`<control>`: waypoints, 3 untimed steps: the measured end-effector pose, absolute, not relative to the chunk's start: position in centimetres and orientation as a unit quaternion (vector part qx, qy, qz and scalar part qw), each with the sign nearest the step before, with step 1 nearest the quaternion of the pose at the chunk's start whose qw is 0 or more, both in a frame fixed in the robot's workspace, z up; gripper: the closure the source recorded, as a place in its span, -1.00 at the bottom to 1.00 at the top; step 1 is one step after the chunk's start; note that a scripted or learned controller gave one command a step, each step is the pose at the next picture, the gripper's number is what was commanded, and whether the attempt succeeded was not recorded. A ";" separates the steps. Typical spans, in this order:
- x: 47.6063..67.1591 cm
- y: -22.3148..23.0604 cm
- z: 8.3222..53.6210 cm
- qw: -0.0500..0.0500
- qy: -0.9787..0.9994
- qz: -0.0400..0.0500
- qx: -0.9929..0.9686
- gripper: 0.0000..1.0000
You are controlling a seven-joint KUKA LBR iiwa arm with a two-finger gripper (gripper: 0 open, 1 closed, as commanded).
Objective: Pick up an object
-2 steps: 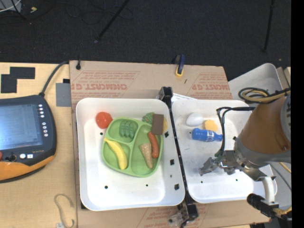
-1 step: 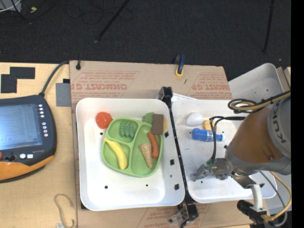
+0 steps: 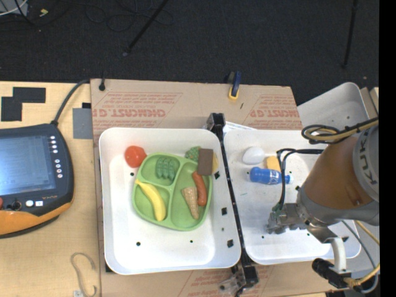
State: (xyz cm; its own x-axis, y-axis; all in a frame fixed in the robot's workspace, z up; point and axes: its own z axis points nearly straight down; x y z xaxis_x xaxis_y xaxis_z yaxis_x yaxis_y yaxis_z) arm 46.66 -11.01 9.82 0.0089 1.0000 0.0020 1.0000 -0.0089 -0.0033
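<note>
**While the end effector sits low in the right bin, nothing is gripped**

End effector (image 3: pixel 281 220) is down at the floor of the right bin (image 3: pixel 260 240), toward 7 o'clock in it. Can't tell if it's apart or together; arm body blocks the view. No object visible in it.

Candidates cluster at the bin's 11–12 o'clock: blue bottle (image 3: pixel 268 176), white piece (image 3: pixel 252 155), yellow piece (image 3: pixel 273 163), well apart from the end effector. My read: this descent lands on bare floor, likely a miss.

Left bin (image 3: pixel 117 228) carries a green tray (image 3: pixel 176 218) with banana (image 3: pixel 152 201) and carrot (image 3: pixel 200 189), sorted by compartment; red tomato (image 3: pixel 135 156) sits just outside at 10 o'clock.
</note>
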 end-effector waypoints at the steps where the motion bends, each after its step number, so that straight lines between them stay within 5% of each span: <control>1: 47.2 -10.5 15.7 0.000 -0.707 0.000 -0.707 1.00; 2: 46.8 -10.4 21.8 -0.001 -0.707 -0.001 -0.707 1.00; 3: 46.8 -10.5 22.8 0.001 -0.707 0.000 -0.707 1.00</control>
State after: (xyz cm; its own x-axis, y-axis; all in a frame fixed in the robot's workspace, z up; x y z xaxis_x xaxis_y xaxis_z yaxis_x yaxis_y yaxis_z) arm 46.82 -10.45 22.75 -0.0003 1.0000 0.0004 1.0000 0.0003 -0.0012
